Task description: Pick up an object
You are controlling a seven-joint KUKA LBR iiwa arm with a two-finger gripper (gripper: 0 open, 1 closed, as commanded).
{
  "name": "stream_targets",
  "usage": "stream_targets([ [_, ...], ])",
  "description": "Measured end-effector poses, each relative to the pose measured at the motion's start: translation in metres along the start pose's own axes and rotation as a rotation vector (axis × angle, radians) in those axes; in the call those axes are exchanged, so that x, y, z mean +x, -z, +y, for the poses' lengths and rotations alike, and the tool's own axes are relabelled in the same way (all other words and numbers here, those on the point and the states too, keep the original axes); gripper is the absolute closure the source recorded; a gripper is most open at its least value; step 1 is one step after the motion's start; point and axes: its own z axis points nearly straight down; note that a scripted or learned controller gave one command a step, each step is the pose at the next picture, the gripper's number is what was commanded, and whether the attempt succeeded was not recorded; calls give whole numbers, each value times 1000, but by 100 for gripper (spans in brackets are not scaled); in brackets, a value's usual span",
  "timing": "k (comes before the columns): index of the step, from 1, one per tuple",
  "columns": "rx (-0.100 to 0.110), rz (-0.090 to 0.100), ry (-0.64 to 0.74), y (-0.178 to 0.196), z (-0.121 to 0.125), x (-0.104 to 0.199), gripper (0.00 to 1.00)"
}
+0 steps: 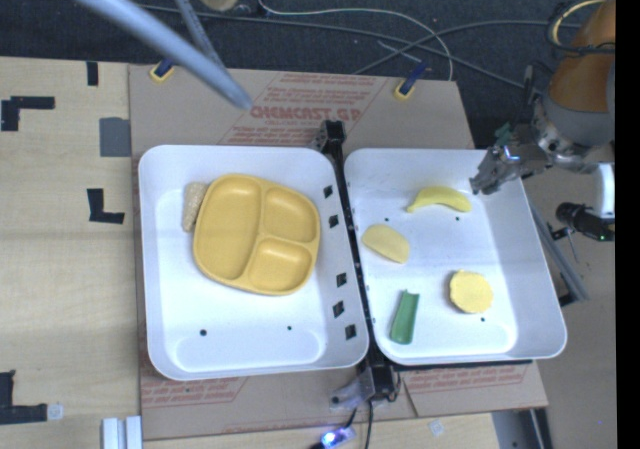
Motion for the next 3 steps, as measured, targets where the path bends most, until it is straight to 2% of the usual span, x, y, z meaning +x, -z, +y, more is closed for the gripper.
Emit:
stream_targets([
  [1, 2, 1, 0, 18, 1, 1, 100],
  [3, 7, 1, 2, 1, -9, 107, 100],
])
